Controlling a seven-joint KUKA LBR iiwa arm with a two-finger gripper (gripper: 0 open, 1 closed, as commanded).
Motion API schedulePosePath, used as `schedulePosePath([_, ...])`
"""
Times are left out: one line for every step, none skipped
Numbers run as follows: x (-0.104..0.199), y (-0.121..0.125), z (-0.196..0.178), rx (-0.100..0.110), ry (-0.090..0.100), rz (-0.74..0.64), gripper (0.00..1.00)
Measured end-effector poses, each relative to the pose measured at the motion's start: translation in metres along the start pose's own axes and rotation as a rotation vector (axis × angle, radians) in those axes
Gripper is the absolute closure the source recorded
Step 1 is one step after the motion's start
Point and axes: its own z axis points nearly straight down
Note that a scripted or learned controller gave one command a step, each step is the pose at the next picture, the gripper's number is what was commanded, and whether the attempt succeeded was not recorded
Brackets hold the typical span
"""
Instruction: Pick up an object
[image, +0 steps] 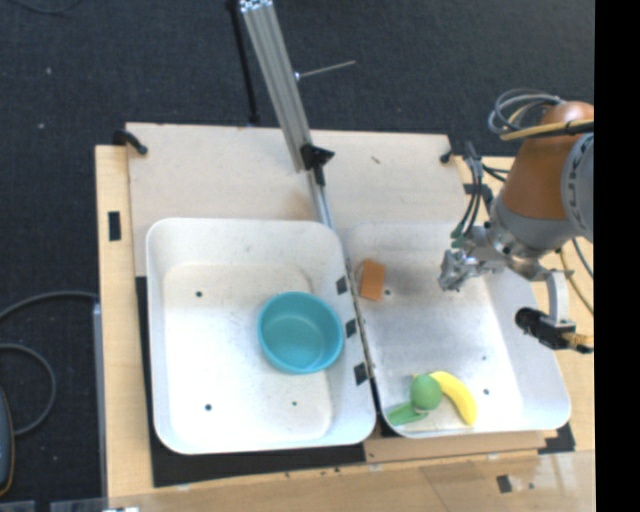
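In the right bin (520, 400) an orange block (371, 280) lies near the left wall. A yellow banana (458, 396) and a green pear-like fruit (424, 393) sit together at the bin's front edge. A blue bowl (300, 332) rests in the left bin (200, 260). My gripper (455, 272) hovers over the upper middle of the right bin, to the right of the orange block and apart from it. Nothing shows between its fingers.
A slanted aluminium pole (285, 90) rises from the back of the bench, ending at the divider between the bins. Cables (520, 110) loop above the arm at the right. A black bracket (545, 328) juts out over the right bin's right side.
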Motion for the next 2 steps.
schedulePosePath([-0.001, 0.003, -0.055, 0.0, 0.0, 0.0, 1.0])
schedulePosePath([0.044, -0.003, -0.049, 0.008, 0.002, -0.003, 1.0])
